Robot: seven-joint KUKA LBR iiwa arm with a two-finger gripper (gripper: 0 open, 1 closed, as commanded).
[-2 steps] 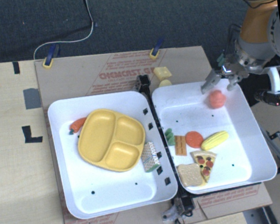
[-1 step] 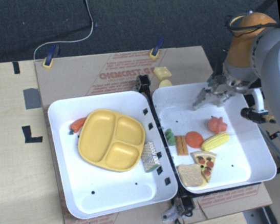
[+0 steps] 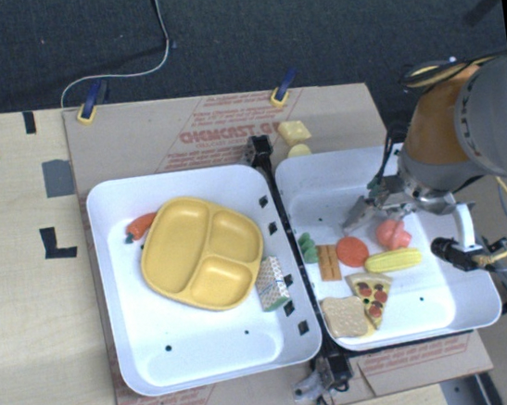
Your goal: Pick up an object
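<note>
My gripper [image 3: 379,215] hangs over the back middle of the right bin [image 3: 438,316], reaching in from the right under the grey and orange arm. Its fingers stand open, with nothing between them. Just in front of it, touching or nearly touching the fingertips, lies a pink-red toy fruit [image 3: 392,233]. A red tomato [image 3: 352,251] is to the left of that fruit and a yellow corn cob [image 3: 394,261] in front of it. Further forward lie a pizza slice [image 3: 373,294] and a bread slice [image 3: 344,316].
An orange block [image 3: 328,262] and a green piece [image 3: 308,247] lie by the right bin's left wall. The left bin [image 3: 202,368] holds a yellow divided plate [image 3: 202,252], an orange carrot [image 3: 141,226] and a silver grater [image 3: 271,283]. Two yellow pieces [image 3: 295,136] sit on the cardboard behind the bins.
</note>
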